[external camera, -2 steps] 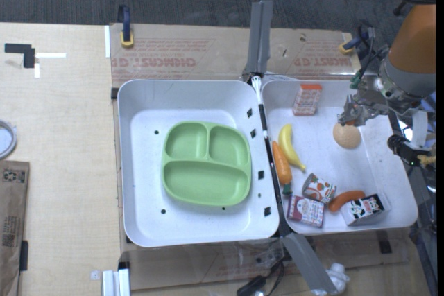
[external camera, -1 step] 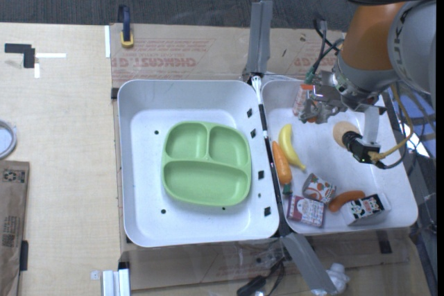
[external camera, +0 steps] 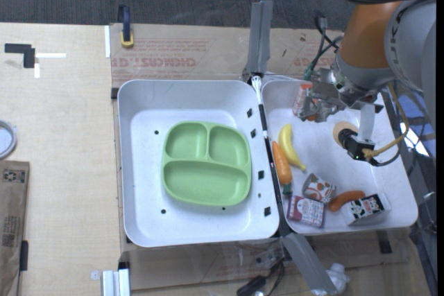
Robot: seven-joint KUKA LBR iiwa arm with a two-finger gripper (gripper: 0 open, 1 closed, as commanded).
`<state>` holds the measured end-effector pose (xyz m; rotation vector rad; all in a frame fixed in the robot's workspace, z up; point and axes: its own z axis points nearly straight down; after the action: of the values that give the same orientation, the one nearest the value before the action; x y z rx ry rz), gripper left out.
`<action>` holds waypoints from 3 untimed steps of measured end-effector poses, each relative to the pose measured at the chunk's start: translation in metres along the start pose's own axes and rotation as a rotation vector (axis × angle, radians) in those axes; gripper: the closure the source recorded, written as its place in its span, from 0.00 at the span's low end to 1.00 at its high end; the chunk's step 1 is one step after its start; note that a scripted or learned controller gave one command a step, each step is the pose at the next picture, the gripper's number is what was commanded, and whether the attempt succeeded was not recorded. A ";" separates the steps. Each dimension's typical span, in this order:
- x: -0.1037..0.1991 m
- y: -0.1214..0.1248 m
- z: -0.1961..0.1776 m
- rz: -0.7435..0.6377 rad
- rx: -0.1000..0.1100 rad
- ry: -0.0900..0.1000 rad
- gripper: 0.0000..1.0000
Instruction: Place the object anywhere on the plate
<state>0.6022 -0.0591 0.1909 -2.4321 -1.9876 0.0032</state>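
gripper (external camera: 310, 106) above right bin (external camera: 395, 180), banana (external camera: 290, 146) below-left.

Robotics lab; arm (external camera: 388, 24) over white bins (external camera: 132, 149).

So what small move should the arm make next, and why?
Probably lower the gripper onto one item in the right bin, perhaps the banana just below it. The green plate in the left bin has nothing on it, and I see nothing between the fingers.

A green plate (external camera: 206, 163) sat in the left bin (external camera: 132, 149); the gripper (external camera: 312, 106) hovered over the right bin (external camera: 395, 177), possibly holding something.
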 end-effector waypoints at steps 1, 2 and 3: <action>0.092 -0.031 0.000 0.028 0.003 -0.001 1.00; 0.118 -0.030 0.001 0.129 0.001 -0.001 1.00; 0.167 -0.084 0.091 0.061 0.001 -0.001 1.00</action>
<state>0.5529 0.1215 0.0994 -2.4909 -1.9126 0.0055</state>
